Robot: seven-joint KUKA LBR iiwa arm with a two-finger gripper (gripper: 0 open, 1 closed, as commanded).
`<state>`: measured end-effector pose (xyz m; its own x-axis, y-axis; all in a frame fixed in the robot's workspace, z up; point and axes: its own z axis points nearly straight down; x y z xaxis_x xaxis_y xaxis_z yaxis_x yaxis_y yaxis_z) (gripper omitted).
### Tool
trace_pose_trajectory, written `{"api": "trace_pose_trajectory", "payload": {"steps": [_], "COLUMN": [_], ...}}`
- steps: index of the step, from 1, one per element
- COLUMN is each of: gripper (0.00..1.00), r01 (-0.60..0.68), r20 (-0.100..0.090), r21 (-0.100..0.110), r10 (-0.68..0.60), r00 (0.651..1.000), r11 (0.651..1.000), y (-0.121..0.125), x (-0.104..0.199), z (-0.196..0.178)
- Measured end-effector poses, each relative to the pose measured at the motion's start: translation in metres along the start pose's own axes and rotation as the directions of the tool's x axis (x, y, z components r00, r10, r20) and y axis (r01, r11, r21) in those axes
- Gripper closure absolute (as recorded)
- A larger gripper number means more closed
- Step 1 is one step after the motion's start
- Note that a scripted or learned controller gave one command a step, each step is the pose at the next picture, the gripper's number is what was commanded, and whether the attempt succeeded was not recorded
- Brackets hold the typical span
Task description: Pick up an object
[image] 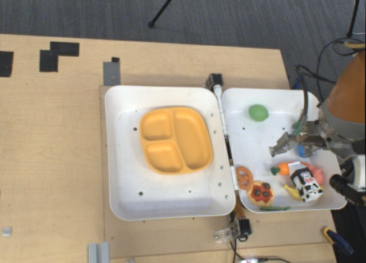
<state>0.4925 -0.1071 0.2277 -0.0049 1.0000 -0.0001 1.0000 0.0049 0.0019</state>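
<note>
The arm reaches over the right-hand bin (274,103), and its jaws hang near the middle of that bin, pointing toward the divided yellow plate (174,140) that sits in the left bin (123,159). The gripper (280,146) looks slightly spread, with nothing between the fingers, though the view is too small to be certain of the gap.

Taking the right bin's middle as the landmark, the candidates lie as follows. A green ball (258,112) rests toward the far edge, alone and well apart from everything else. Toward the near edge lies a crowded cluster: a small orange piece (280,170) just below the jaws, a black and white toy (307,186) with a yellow piece (293,192) touching it, a pink piece (317,174) beside that, a round red and yellow toy (262,192) and an orange ring (244,177) near the bin's left wall. A blue item (301,151) sits partly hidden under the wrist.

To do this step well, I judge that picking one isolated target matters most. The green ball has open floor all around it, but it may roll when touched, so the jaws should come straight down, centred, and close slowly. The orange piece is nearer, yet its neighbours could be nudged or caught along with it. Whichever is chosen, the jaws should open wider than the thing before descending.
</note>
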Motion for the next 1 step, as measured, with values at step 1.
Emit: {"api": "trace_pose_trajectory", "payload": {"steps": [1], "gripper": [0.00], "r01": [0.156], "r20": [0.004], "r21": [-0.007], "r10": [-0.156], "r00": [0.988], "r11": [0.988], "y": [0.0235], "x": [-0.0308], "z": [0.1400]}}
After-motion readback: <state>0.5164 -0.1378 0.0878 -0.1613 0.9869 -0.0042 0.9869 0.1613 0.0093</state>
